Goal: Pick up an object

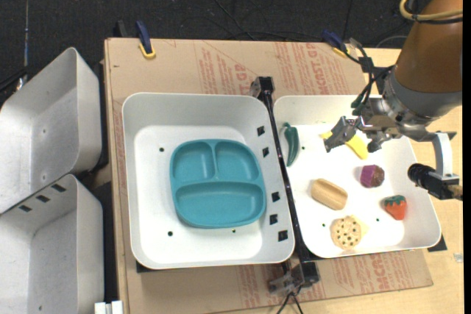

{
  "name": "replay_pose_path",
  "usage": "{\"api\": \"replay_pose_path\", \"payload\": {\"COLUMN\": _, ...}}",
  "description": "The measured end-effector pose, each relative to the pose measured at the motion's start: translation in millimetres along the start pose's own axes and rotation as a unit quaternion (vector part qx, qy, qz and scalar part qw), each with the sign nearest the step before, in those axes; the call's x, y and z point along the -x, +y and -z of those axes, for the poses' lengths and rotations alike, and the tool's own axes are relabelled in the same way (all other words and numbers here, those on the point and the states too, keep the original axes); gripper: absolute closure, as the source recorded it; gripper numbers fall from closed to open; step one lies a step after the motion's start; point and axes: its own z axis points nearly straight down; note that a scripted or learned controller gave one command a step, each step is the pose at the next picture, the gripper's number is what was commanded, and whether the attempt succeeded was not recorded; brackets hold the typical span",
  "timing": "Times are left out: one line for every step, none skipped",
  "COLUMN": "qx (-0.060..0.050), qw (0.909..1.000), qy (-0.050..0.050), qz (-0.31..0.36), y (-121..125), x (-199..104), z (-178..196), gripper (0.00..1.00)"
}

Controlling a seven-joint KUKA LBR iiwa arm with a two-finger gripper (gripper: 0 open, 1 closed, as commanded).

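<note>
Over the right bin (423, 235), the end effector (355, 136) hangs low near the bin's back wall, with a yellow banana (356, 146) showing just beneath it; whether it grips the banana, or how wide it stands, cannot be told. Spread across the same bin lie a bread roll (329, 193), a purple fruit (372, 176), a strawberry (396, 207), a round cookie (346, 232) and a teal object (291, 143) at the left wall. A teal divided plate (218, 183) fills the left bin (140, 158) on the desk (199, 62).
</note>
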Motion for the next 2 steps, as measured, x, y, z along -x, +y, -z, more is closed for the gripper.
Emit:
{"api": "replay_pose_path", "payload": {"qx": 0.005, "qw": 1.0, "qy": -0.001, "qz": 0.001, "y": 2, "x": 0, "z": 4, "gripper": 0.0}}
{"api": "replay_pose_path", "payload": {"qx": 0.001, "qw": 1.0, "qy": 0.0, "qz": -0.001, "y": -6, "x": -3, "z": -56, "gripper": 0.0}}
